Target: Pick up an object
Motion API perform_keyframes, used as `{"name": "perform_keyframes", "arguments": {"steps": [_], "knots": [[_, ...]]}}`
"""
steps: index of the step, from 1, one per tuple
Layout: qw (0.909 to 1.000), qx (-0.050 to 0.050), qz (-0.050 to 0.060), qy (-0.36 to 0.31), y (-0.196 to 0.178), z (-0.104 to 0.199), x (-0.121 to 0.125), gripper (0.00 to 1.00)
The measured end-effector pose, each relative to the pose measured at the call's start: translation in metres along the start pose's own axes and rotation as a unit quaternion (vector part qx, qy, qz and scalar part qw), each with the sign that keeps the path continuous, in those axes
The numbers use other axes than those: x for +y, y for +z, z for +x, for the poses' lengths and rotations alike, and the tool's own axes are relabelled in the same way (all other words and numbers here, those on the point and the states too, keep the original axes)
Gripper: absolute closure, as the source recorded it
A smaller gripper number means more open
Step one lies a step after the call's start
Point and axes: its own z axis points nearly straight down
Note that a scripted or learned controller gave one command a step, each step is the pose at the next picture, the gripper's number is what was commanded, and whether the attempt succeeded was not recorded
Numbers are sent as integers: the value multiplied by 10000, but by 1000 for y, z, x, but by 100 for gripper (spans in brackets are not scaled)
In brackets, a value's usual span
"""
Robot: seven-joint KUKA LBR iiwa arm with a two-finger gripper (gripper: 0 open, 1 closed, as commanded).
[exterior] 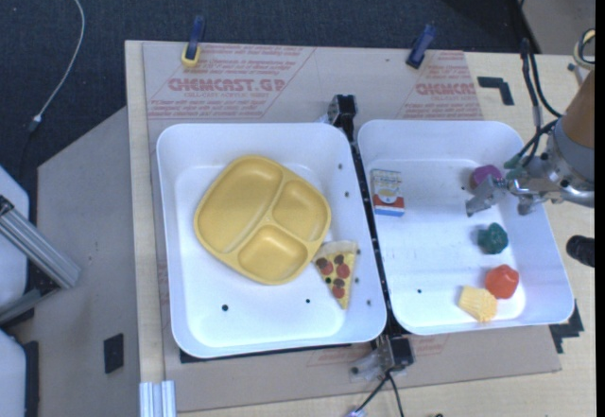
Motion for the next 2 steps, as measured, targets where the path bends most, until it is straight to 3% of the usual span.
{"name": "perform_keyframes", "arguments": {"steps": [1,2], "knots": [[10000,11,34,8,62,-6,-2,0],[10000,-24,-49,2,107,-8,2,0]]}}
